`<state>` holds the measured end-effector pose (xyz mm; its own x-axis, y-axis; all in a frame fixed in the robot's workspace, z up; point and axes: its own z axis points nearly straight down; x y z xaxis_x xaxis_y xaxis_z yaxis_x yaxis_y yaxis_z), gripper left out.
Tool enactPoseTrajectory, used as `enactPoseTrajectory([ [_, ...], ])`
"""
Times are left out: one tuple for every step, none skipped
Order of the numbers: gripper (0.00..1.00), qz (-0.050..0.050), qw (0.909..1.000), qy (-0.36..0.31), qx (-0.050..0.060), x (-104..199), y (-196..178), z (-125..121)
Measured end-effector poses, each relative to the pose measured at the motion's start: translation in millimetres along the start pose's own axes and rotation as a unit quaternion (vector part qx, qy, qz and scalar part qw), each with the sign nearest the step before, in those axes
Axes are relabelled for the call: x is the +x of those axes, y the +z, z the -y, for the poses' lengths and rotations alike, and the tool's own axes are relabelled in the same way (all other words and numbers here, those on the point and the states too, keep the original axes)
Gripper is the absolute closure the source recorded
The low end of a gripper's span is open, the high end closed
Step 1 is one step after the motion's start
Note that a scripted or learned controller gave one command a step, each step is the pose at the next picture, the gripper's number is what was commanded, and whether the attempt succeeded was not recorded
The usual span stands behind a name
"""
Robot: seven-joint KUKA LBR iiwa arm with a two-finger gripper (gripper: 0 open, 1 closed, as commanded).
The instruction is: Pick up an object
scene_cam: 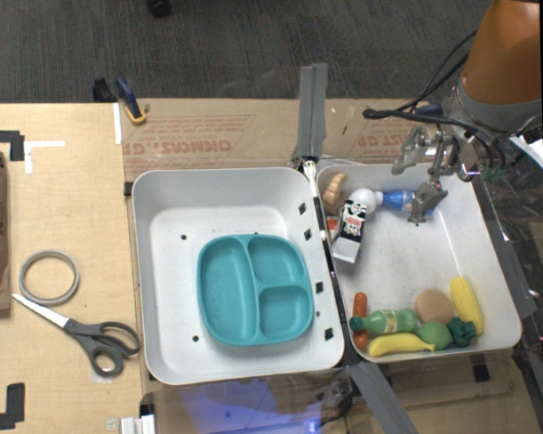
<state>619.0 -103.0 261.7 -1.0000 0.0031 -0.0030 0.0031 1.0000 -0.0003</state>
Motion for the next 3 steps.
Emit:
enactPoseTrajectory([
  [0.0, -0.001, 0.9991, 0.044, 0.0, -3, 156, 35],
  [0.0, 0.001, 0.9974, 0.072, 0.001, 5, 168, 120],
  [0.0, 0.0, 0.9862, 0.166, 0.0, 67, 169, 118],
])
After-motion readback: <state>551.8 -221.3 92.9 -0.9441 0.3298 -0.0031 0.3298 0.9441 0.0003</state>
